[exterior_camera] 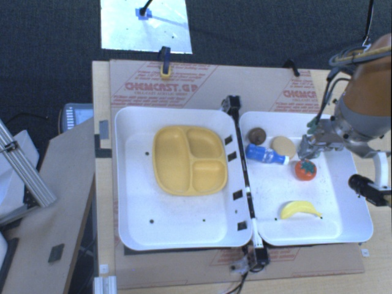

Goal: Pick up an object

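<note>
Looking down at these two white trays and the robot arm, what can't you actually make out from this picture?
- Whether the claw is open or shut: too small and blurred in the camera view.
- Top of the orange-red fruit: the claw overlaps it, so contact is unclear.
- The arm: cut off by the right edge.
- The dark round item: too small to identify.

Dark blue-grey carpet [49,35] covers the floor around a pale wooden tabletop [73,182]. A shiny metal sheet [147,17] lies on the carpet beyond it. An aluminium rail [21,164] leans at the left edge.
</note>
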